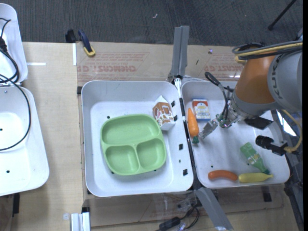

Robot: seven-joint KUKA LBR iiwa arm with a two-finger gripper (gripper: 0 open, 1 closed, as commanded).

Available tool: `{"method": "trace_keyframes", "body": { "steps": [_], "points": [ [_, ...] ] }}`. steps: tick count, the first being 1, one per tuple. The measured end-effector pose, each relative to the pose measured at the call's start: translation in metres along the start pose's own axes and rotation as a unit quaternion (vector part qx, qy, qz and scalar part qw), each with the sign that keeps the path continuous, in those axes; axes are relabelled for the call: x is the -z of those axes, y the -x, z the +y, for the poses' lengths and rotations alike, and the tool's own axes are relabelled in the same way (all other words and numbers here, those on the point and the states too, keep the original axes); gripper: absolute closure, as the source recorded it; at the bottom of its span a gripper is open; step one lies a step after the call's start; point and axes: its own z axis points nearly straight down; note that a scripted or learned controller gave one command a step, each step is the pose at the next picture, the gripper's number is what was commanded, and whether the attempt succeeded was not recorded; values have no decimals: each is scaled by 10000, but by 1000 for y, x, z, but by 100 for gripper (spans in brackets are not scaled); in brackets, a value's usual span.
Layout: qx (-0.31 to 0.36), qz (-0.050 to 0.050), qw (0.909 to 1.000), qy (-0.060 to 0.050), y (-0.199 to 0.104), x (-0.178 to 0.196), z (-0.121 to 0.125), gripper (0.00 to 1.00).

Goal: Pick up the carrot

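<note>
Left bin (pixel 91 143): you see glossy green three-compartment plate (pixel 133 144), small printed carton (pixel 163 113). Right bin (pixel 284 170): tapered orange carrot (pixel 193 122) along left wall, tool (pixel 208 130) just beside it; jaws unreadable, you cannot tell.

The carrot (pixel 193 123) is orange with a green tip. The divided plate (pixel 133 144) is pale green. Both bins (pixel 91 143) are white. One small carton (pixel 163 113) is white with brown-orange print; another (pixel 200 109) is blue, white and red. The sausage (pixel 223 175) is orange-red, the banana (pixel 254 177) yellow, the bottle (pixel 252 156) translucent green. The arm (pixel 269 81) is grey with an orange band. The surface (pixel 130 61) is tan with red lettering.
</note>
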Motion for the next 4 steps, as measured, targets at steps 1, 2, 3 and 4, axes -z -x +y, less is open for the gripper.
{"method": "trace_keyframes", "body": {
  "steps": [1,2,3,4],
  "points": [
    [-1154,-2,9933,-7,31,0,38,0],
    [-287,-3,9996,-5,15,1,28,0],
    [509,6,9987,-4,-5,0,-38,0],
    [-354,1,9994,-3,-4,0,-3,0]
  ]
}}
